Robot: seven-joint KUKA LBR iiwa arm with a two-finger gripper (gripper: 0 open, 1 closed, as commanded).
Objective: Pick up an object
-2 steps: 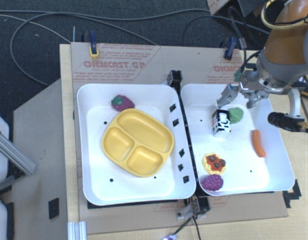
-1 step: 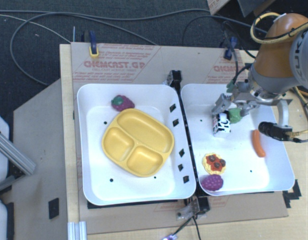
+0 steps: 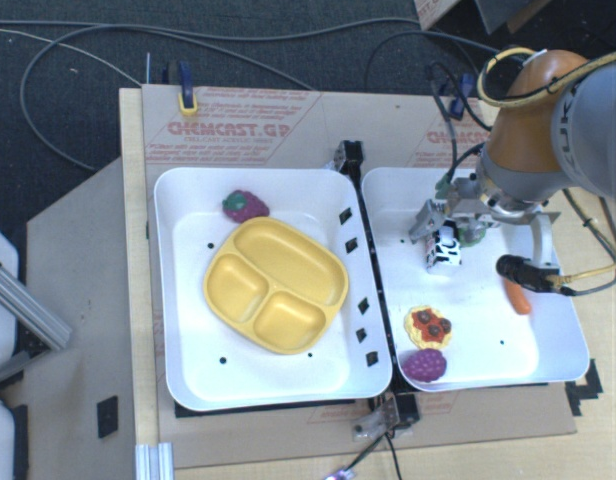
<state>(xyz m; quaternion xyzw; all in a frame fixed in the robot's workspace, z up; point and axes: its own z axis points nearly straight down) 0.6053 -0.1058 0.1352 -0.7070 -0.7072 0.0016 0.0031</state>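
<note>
Grey arm (image 3: 548,118) leans over the right bin (image 3: 558,353), its bulk covering the bin's upper right corner. Its gripper (image 3: 446,236) hangs above a small black-and-white object (image 3: 445,252); whether the jaws grip it cannot be told. An orange carrot (image 3: 519,298) is partly hidden by a black cable. A pizza piece (image 3: 429,326) and purple grapes (image 3: 425,365) lie near the front rim. The left bin (image 3: 188,358) holds a yellow divided plate (image 3: 276,284) and a blurred purple-green toy (image 3: 245,206).

Dark carpeted floor (image 3: 68,28) crossed by loose cables (image 3: 58,53); a cardboard-topped bench (image 3: 248,118) stands on it.
</note>
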